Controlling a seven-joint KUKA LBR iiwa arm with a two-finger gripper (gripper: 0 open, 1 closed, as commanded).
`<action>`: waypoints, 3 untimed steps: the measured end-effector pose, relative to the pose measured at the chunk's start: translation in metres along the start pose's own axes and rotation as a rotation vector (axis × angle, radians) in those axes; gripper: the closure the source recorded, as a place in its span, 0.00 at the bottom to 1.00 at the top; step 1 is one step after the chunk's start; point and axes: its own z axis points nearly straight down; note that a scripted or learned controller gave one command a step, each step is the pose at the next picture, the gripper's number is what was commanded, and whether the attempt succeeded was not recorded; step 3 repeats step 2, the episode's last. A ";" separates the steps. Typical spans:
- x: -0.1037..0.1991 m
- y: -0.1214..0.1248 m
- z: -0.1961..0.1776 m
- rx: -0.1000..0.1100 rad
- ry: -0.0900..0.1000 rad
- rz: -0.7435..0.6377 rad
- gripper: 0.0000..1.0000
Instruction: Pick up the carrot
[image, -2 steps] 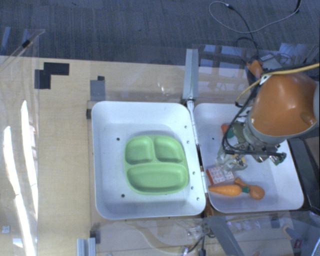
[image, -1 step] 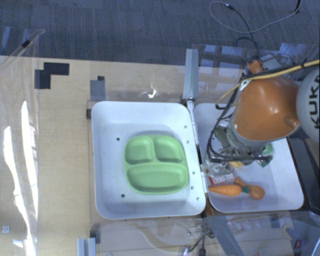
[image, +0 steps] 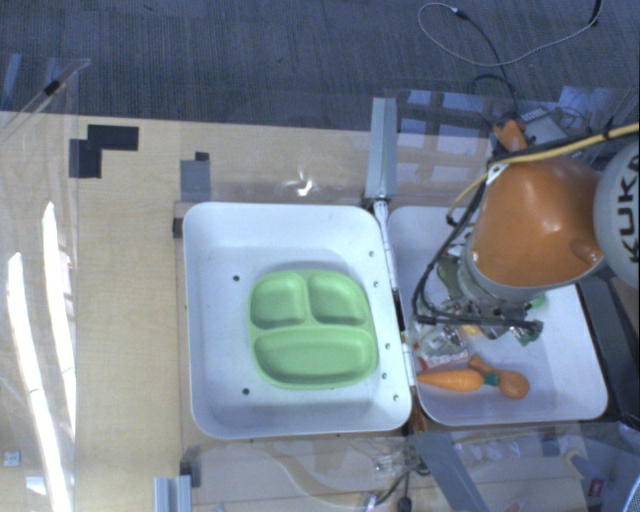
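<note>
The carrot (image: 452, 380) is lying unlifted in the right bin (image: 580, 395), at six o'clock of the claw (image: 478, 325); the claw's state cannot be told.

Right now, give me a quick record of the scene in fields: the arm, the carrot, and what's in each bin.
arm: over the right bin, gripper low, above the carrot
carrot: orange carrot lying flat near the right bin's front edge
beside carrot: second orange toy piece to its right
left bin: green divided plate, three compartments
carrot status: in the bin, not lifted
</note>
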 end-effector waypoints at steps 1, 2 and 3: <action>0.020 -0.015 0.000 0.000 0.001 0.120 1.00; 0.027 -0.024 0.001 0.000 0.004 0.384 1.00; 0.027 -0.024 0.001 0.000 0.004 0.384 1.00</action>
